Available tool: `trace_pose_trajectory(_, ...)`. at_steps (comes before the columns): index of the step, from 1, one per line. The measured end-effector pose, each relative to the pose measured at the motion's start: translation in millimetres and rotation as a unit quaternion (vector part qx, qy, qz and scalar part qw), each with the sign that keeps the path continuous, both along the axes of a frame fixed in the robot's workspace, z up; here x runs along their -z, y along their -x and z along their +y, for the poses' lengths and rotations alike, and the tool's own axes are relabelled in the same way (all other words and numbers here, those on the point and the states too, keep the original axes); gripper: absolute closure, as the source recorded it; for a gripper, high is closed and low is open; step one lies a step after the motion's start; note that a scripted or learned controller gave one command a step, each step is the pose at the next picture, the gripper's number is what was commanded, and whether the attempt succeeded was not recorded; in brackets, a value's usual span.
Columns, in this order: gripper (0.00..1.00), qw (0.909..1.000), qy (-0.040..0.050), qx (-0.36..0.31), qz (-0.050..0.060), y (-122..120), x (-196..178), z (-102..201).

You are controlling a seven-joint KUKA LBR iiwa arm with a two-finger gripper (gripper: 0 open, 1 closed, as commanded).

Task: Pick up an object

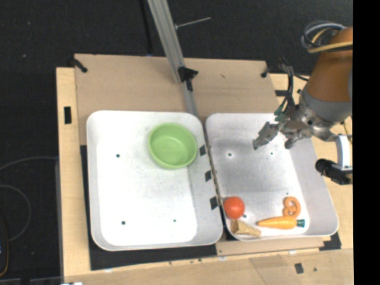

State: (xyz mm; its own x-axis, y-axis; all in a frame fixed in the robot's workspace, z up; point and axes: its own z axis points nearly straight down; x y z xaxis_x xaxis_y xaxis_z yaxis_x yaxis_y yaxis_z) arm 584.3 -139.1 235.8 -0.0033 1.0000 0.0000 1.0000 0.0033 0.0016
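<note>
Dark flooring surrounds a tan wooden bench [130,82], and on it sit my two shallow white bins, edge to edge. Reading from the left: the left bin [119,218] carries a green bowl [173,146], upright near its far right corner, close to the divider. A metal post [169,37] slants down from the top of the frame toward the seam between the bins; I take it for a fixture mount, not something to grasp. The right bin [255,171] has its contents bunched along the near edge, as loose items would if the bin tips that way: a red tomato-like ball [234,207], a pale wedge-shaped piece [246,229] just in front of it, then an orange carrot [276,222] lying flat with a small orange ring-like piece [291,206] just behind it. My gripper [275,134] hangs over the far part of that bin, well apart from the cluster, fingers spread and nothing between them. Any of those near-edge pieces looks a fair target.
</note>
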Motion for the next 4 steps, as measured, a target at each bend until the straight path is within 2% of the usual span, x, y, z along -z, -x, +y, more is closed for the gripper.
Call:
trace_pose_trajectory(1, 0.0, 1.0, -0.0002, 0.0, 0.0, 0.0, 0.0, 0.0)
trace_pose_trajectory(3, 0.0, 1.0, 0.0006, 0.002, 0.004, 9.7, 120.7, -12.4)
trace_pose_trajectory(4, 0.0, 1.0, 0.0013, 0.003, 0.002, 9.9, 135.6, -14.1)
